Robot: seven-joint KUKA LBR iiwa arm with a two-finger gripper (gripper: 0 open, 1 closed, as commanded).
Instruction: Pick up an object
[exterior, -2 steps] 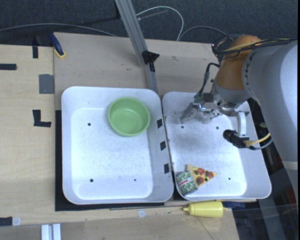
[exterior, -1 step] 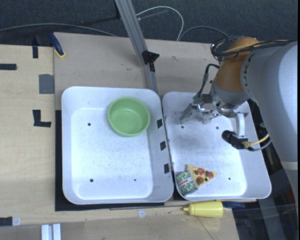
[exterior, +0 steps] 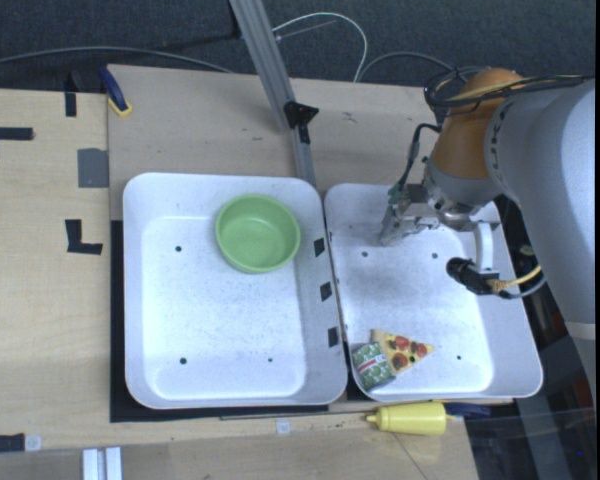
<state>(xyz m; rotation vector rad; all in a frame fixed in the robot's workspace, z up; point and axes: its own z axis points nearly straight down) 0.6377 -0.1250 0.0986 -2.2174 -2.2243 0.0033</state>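
From my remote seat I see the arm [exterior: 540,158] reaching in from the right, grey with its orange band [exterior: 470,138] above the wrist, and the gripper [exterior: 392,234] down over the far part of the right bin [exterior: 500,368], near that bin's left wall. The fingers [exterior: 388,230] point down toward the bin floor; they look close together, with nothing visible between them, but at this slant I cannot tell how far apart they stand or whether the tips touch the floor. A black cable [exterior: 475,273] loops off the wrist above the bin's right side. In the near left corner of the same bin lie a pizza slice toy [exterior: 404,348] and, touching it on its left, a small green packet [exterior: 372,364]; both are well apart from the gripper. The left bin [exterior: 160,368] holds a green bowl [exterior: 258,232], upright, in its far right area, close to the wall shared with the right bin. A yellow bottle [exterior: 412,419] lies on its side on the table [exterior: 40,298], just outside the right bin's near edge. A grey pole [exterior: 265,58] slants down from the top to a black clamp [exterior: 300,114] just beyond the seam between the two bins.
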